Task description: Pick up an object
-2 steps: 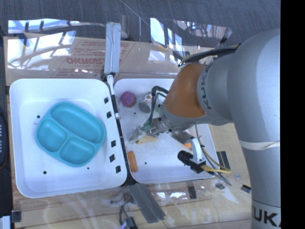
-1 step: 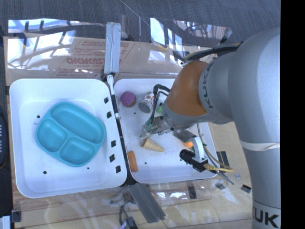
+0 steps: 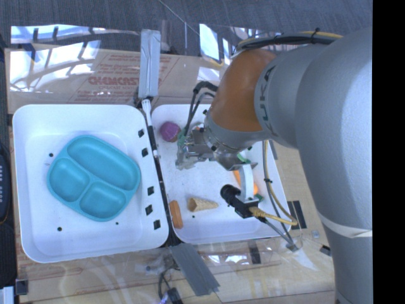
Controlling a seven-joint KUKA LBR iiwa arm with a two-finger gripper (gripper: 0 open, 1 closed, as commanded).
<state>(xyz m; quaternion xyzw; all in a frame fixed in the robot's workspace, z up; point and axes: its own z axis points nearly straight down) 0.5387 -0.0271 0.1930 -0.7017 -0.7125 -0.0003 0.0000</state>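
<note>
In the right bin [image 3: 209, 232] lie a purple round object [image 3: 169, 131] at the far left, a tan wedge-shaped piece [image 3: 201, 204] near the front, and an orange stick [image 3: 176, 214] by the front left wall. An orange piece [image 3: 248, 183] peeks out behind the arm on the right. My gripper [image 3: 185, 156] hangs over the bin's middle left, just right of and below the purple object, above the bare white floor. Nothing shows between its tips.
The left bin [image 3: 38, 233] holds a blue divided plate [image 3: 93, 176] with three compartments. A hinged divider with black clips [image 3: 152, 170] separates the bins. Cardboard [image 3: 107, 75] lies behind them. The arm's grey and orange body covers the right bin's far right part.
</note>
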